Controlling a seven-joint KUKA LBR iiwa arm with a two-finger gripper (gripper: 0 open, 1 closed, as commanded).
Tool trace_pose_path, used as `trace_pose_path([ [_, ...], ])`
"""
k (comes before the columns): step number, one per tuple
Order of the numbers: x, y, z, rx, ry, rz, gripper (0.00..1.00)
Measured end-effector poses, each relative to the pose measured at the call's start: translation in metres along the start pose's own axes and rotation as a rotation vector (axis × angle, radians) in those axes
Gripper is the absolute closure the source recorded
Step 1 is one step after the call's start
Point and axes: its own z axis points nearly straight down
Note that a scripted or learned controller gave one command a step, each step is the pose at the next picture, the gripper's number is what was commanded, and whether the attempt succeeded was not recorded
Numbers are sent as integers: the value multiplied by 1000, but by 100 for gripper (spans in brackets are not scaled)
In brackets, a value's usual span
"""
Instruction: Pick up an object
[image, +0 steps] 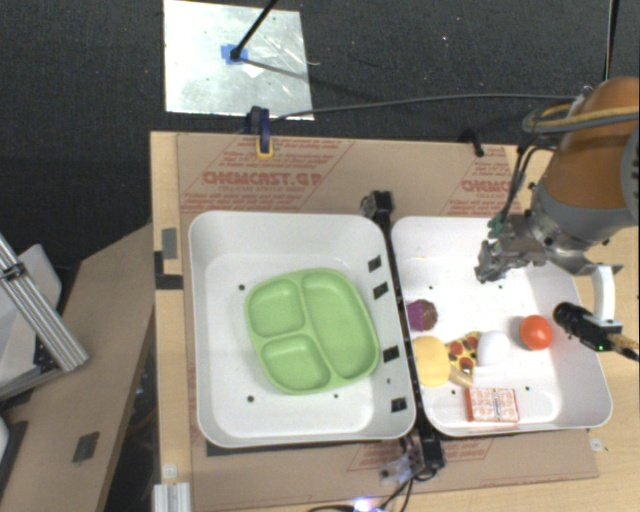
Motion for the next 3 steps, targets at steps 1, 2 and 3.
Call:
trace_pose_path([
  [1, 47, -3, -5, -1, 0, -1, 100],
  [2, 103, -5, -6, 0, 0, -2, 100],
  [3, 147, -21, -6, 1, 0, -1, 100],
])
